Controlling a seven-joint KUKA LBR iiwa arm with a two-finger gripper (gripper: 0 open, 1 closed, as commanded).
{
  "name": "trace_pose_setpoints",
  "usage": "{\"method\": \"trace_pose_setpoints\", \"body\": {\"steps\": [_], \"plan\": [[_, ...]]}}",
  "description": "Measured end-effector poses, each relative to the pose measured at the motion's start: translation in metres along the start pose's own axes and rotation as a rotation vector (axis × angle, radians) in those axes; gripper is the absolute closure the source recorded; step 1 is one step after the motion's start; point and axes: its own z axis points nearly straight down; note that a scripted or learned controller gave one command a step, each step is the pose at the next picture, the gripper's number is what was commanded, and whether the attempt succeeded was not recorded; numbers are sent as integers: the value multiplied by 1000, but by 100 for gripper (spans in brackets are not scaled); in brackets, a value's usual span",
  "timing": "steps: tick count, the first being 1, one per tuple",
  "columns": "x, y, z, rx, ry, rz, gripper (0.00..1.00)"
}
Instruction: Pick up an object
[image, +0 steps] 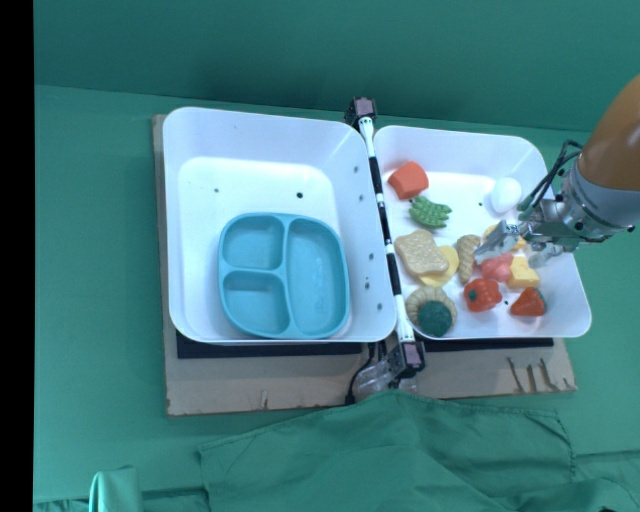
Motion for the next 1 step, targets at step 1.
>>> {"method": "trace_pose_setpoints", "body": {"steps": [1], "plan": [[-1,2,59,-5,-1,-1,0]]}}
